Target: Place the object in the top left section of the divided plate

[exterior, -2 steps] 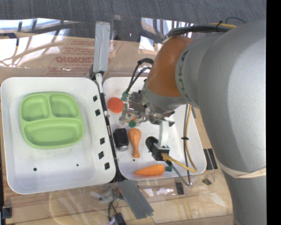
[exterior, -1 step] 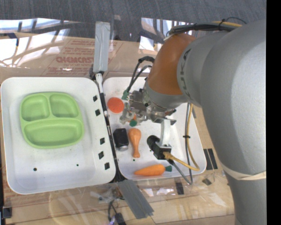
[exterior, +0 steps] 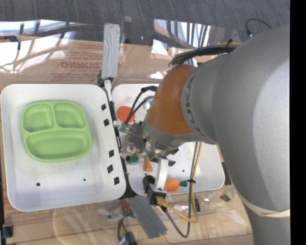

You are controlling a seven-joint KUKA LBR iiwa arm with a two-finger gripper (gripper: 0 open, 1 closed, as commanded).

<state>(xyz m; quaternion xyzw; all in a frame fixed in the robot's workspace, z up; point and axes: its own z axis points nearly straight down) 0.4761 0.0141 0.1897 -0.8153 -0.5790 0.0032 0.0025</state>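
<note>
The bulky grey arm (exterior: 245,116) with its orange band (exterior: 173,103) hides most of the right white bin (exterior: 214,172). The gripper (exterior: 137,147) hangs low at that bin's 9 o'clock edge; whether it is parted or grasping anything, I cannot tell. Small orange (exterior: 124,113) and green (exterior: 134,159) objects lie beside it. The green divided plate (exterior: 56,130) sits in the left white bin (exterior: 20,188).

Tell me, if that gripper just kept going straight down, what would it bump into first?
Probably the right bin's white floor, near the small orange piece and green piece. The gripper is largely hidden, so depth is unclear.
</note>
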